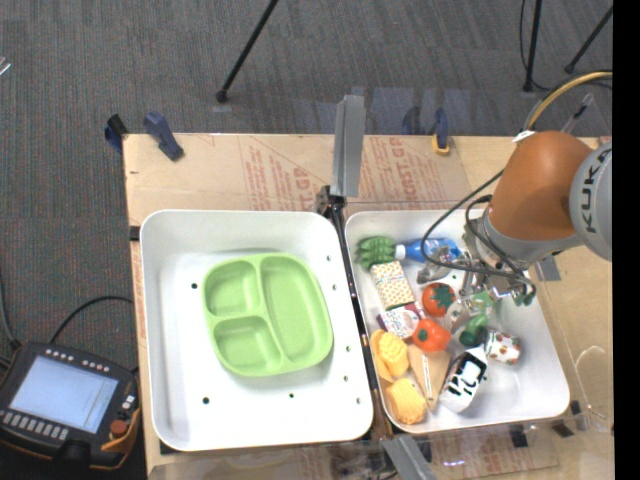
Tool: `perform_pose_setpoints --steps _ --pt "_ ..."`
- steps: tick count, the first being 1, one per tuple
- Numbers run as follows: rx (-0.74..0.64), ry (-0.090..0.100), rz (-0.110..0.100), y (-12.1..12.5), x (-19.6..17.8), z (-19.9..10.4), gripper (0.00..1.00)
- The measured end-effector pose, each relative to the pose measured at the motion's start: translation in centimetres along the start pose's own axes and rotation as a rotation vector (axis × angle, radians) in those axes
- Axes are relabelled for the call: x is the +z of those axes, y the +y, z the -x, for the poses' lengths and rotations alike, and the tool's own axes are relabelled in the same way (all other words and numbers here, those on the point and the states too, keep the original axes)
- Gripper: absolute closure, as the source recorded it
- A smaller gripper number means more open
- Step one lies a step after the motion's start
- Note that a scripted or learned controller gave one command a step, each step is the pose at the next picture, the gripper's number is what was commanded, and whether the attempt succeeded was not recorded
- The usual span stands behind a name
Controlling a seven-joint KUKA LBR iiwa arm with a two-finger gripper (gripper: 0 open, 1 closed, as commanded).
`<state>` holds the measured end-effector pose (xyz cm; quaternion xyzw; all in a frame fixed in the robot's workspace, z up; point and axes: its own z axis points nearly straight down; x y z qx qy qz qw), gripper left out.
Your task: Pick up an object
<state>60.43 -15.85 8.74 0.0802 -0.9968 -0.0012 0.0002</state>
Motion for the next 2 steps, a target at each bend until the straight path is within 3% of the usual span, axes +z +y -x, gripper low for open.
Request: perform_pose_setpoints --steps 1,2 --pt "-0.006 -0.004 0.000 0.2 -1.1 0.2 1.00" --pt "0.200 -0.001 -0.001 1.2 0.0 -4.6 1.00"
